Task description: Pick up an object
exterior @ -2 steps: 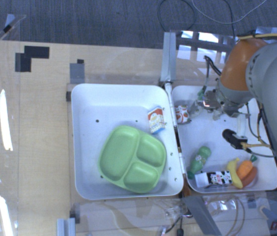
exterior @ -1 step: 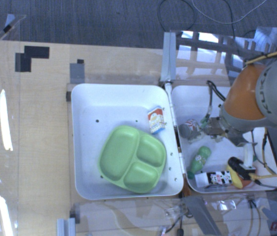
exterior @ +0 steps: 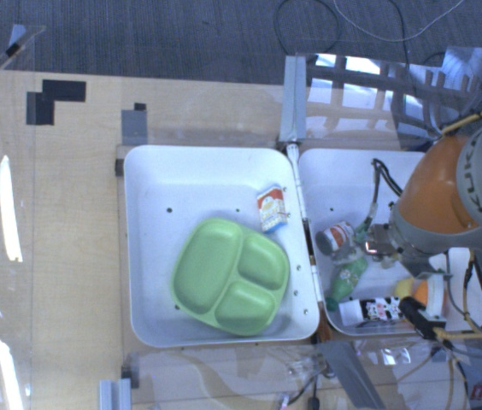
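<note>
The big grey arm with the orange band (exterior: 446, 190) hangs low over the right white plastic bin (exterior: 343, 173). Its gripper (exterior: 384, 244) sits down among the things there, but the wrist hides the tip, so I cannot tell how it is set or whether it has anything.

Just to the left of the gripper lies a small round jar with a red and white label (exterior: 335, 237). It looks hard and smooth, and I think it would roll or slip if pinched at the ends. Taking it across its round middle seems best. Touching it on the near side is a soft green plastic packet (exterior: 347, 277). That one looks light and squashy, so it may bend or slide out when squeezed. Nearer still, by the bin's near wall, lies a white tube with black marks (exterior: 376, 309), stiff and long; a grab across its middle should work. A bit of orange and yellow (exterior: 425, 290) peeks out on the right, partly hidden by the arm.

The left white plastic bin (exterior: 151, 229) holds a green plastic tray with three sections (exterior: 231, 275), wide, flat and hard to pinch. A small red and white carton (exterior: 272, 208) stands just beyond it, by the right wall.
</note>
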